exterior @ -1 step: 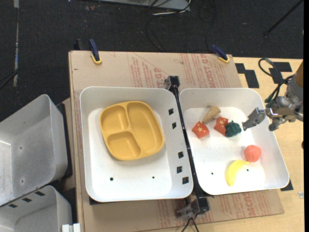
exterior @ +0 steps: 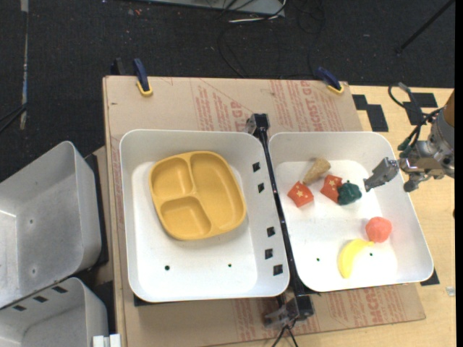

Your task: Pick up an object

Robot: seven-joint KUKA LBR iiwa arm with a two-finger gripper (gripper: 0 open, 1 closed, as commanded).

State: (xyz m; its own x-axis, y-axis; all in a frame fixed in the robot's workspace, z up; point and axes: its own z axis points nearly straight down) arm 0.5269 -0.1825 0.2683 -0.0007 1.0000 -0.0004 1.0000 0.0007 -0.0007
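A cardboard-topped bench (exterior: 188,96) seen from above at a slant carries two shallow white bins side by side. The left bin (exterior: 137,266) holds a yellow divided plate (exterior: 197,194), lying flat and slightly turned. The right bin (exterior: 405,266) holds the loose items: a red block (exterior: 301,194) nearest the divider, a tan cone-shaped piece (exterior: 315,169) just behind it, a second red block with a yellow mark (exterior: 331,186), and a dark green lump (exterior: 349,193) touching that block's right side. Toward the front sit a red-orange ball (exterior: 378,228) and a yellow banana-shaped piece (exterior: 351,256), close together. At the bin's right edge the pincer (exterior: 394,173) hangs over the rim, its fingers apparently spread with nothing between them, though they are small and dim. The green lump lies just left of the nearest fingertip, so it is the closest candidate; the ball lies nearer the front
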